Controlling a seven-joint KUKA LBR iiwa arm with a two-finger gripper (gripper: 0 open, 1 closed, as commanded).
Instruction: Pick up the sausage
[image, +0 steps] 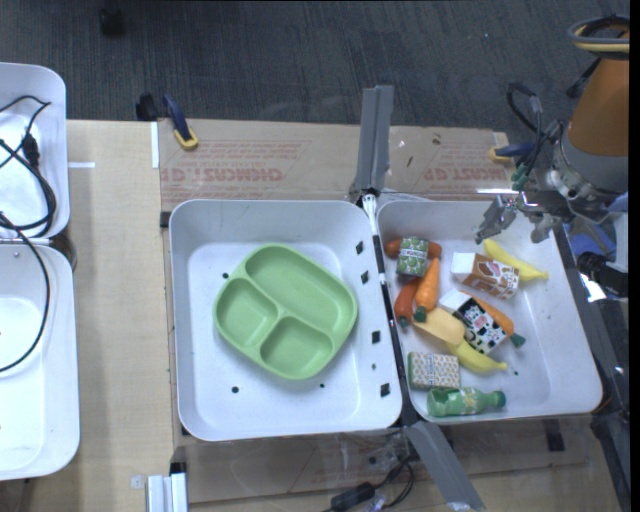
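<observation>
The sausage (404, 300) is a short reddish-orange piece in the right bin (560, 395). It lies near the bin's left wall, touching the orange carrot (429, 284). My gripper (518, 224) hangs over the back right of that bin, above a yellow banana (516, 259). It is well to the right of the sausage. Its fingers (493, 223) are spread open with nothing between them.
The right bin also holds a green can (413, 257), a brown carton (491, 278), a cheese wedge (440, 327), a second banana (478, 358), a cracker box (433, 370) and a green bottle (463, 402). A green divided plate (286, 311) sits in the left bin (190, 300).
</observation>
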